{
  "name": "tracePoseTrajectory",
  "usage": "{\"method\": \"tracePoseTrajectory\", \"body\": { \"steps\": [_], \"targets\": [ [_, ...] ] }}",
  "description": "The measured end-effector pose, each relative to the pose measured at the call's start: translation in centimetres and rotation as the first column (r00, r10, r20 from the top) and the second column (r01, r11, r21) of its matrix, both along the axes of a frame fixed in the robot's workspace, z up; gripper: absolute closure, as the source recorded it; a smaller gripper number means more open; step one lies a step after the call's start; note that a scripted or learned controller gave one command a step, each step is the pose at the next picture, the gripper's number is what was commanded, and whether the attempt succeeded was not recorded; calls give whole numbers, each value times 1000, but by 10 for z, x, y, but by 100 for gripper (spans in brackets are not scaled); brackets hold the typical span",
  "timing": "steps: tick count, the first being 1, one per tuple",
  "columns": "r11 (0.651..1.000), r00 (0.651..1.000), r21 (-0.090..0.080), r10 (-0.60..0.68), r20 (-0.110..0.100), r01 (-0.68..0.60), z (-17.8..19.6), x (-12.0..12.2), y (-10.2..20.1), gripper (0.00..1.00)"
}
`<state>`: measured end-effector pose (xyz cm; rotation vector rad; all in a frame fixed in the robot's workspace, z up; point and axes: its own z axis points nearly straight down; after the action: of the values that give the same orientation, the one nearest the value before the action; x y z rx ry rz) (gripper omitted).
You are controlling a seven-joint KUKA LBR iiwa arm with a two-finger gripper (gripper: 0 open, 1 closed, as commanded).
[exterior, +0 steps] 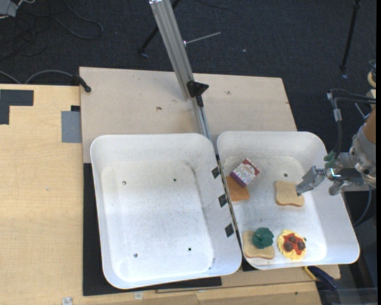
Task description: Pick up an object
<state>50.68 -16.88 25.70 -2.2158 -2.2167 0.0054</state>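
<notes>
Toast slice [289, 194] flat, long axis roughly vertical | end effector [307, 183] beside it, grip state unclear

You see two white bins: the left bin [155, 208] is speckled with small dark dots, the right bin [286, 148] is plain white. In the right bin, toward nine o'clock, sits a small box [245, 171] in white with red and purple print, on a tan-orange piece [238, 192]. At its centre lies a pale tan bread slice [287, 194]. Toward six o'clock, a dark green lump [263, 237] rests on beige bread [258, 249], beside a yellow piece with red spots [293, 244]. The tool [308, 182] is grey. The tabletop [140, 100] is light wood.
</notes>
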Motion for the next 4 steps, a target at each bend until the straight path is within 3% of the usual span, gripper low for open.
{"method": "tracePoseTrajectory", "body": {
  "steps": [1, 4],
  "targets": [
    [1000, 1000, -2, -2, 5, 2, 2, 1, -1, 0],
    [1000, 1000, 0, -2, -1, 2, -155, 1, -12, 0]
  ]
}}
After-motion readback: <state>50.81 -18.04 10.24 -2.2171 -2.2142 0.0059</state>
